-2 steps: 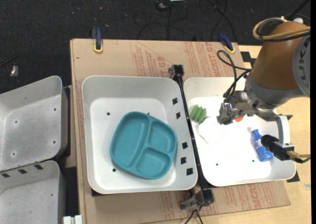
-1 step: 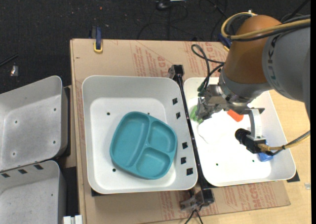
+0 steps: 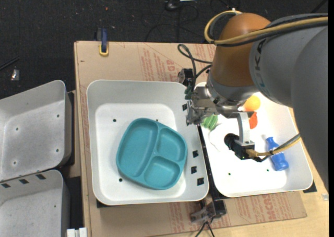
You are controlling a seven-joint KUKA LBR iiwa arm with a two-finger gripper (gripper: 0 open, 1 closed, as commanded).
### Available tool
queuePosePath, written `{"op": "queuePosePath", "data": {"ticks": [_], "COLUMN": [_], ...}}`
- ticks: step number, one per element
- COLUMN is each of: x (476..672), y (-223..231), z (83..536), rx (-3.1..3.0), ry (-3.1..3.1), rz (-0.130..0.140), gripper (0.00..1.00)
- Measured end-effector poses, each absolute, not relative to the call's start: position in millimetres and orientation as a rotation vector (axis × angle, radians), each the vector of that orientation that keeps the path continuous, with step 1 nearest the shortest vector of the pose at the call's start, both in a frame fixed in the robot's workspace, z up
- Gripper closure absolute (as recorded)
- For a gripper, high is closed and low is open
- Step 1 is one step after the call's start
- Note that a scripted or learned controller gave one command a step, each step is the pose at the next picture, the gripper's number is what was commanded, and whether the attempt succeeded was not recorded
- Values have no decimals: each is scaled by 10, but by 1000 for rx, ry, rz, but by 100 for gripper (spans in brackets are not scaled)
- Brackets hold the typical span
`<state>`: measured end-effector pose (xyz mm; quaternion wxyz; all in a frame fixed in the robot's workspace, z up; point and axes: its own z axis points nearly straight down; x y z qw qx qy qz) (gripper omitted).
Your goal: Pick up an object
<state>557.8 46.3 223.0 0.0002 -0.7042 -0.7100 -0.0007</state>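
Grey arm (image 3: 292, 58) hides whether its gripper (image 3: 201, 108) is released or clenched; it should centre squarely above the green object (image 3: 210, 122) just beside it before descending.

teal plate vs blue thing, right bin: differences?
The teal plate is far larger than the blue piece. The plate is flat with three compartments; the blue piece is small, elongated. The plate lies in the left bin, the blue piece in the right bin. Both rest on bin floors.
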Motion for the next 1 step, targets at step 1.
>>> {"op": "queuePosePath", "data": {"ticks": [1], "x": [5799], "y": [949], "z": [2180], "rx": [-2213], "ry": [-2230], "rz": [-3], "gripper": [100]}}
